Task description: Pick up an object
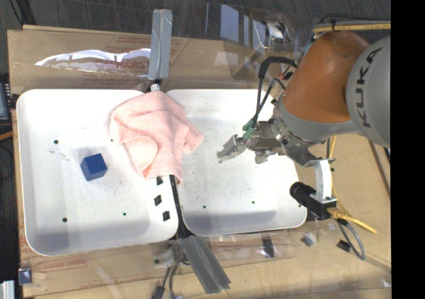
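The arm (332, 85) enters from the right and ends over the right bin (219, 214). Its gripper (227, 151) points left and hangs above the bin floor, roughly at the bin's middle, slightly toward the far side. The fingers (232, 147) appear as a narrow grey tip. The view is too small and too blurred to show any gap between them, so whether they are spread or closed cannot be told. Nothing is visible between the fingers. The tip does not appear to touch any object; white bin floor lies under and around it.

A pink cloth (154, 133) lies crumpled across the divider between the two bins. Most of it rests in the far right corner of the left bin (40, 224), and its right edge hangs into the right bin. The cloth sits to the left of the gripper, near it but apart from it.

A blue cube (94, 166) rests flat on the floor of the left bin, left of the cloth and just clear of it, well apart from the gripper.

Green and black cables (260, 101) run from the wrist down to the gripper body.
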### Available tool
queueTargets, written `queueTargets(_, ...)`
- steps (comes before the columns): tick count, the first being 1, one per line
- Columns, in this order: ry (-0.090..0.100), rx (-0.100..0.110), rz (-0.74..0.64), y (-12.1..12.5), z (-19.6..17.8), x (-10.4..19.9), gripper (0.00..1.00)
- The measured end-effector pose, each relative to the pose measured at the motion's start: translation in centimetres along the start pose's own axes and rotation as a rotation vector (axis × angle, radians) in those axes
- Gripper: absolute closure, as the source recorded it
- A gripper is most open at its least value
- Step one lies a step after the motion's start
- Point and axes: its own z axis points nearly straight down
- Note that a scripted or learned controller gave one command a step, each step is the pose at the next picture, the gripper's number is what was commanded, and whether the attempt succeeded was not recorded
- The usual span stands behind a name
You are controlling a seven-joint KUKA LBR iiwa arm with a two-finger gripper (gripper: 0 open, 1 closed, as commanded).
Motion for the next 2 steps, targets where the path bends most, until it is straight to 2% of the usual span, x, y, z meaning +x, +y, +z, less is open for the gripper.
queueTargets(1, -0.002, -0.003, 0.023, 4.8, -0.6, 3.5, 0.0)
queueTargets(2, -0.001, 0.001, -0.135, 6.0, 7.6, 5.5, 0.0)
